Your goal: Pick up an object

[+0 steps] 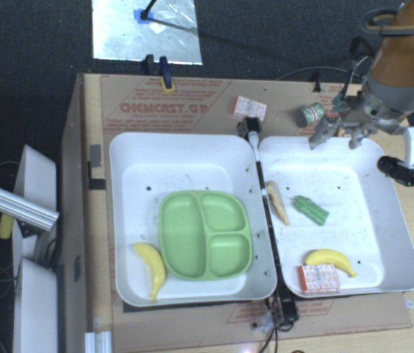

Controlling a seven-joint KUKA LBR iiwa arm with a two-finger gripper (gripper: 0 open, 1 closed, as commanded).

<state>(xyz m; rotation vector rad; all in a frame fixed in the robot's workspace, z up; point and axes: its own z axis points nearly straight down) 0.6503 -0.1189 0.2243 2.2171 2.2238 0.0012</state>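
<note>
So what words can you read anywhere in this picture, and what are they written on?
"CHEMCAST GP": red print on the brown protective paper sheet under the two white bins; the last letters are faint.
Small white paper tag with red print behind the bins: too small to read.
Red and white patterned box in the right white bin: too blurred to read.
Small green and white can: label unreadable.

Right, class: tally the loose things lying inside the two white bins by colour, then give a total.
Yellow: 2, banana, banana
Green: 2, divided plate, ridged piece
Beige: 1, long pale piece
Red and white: 1, small box
Total: 6
</note>
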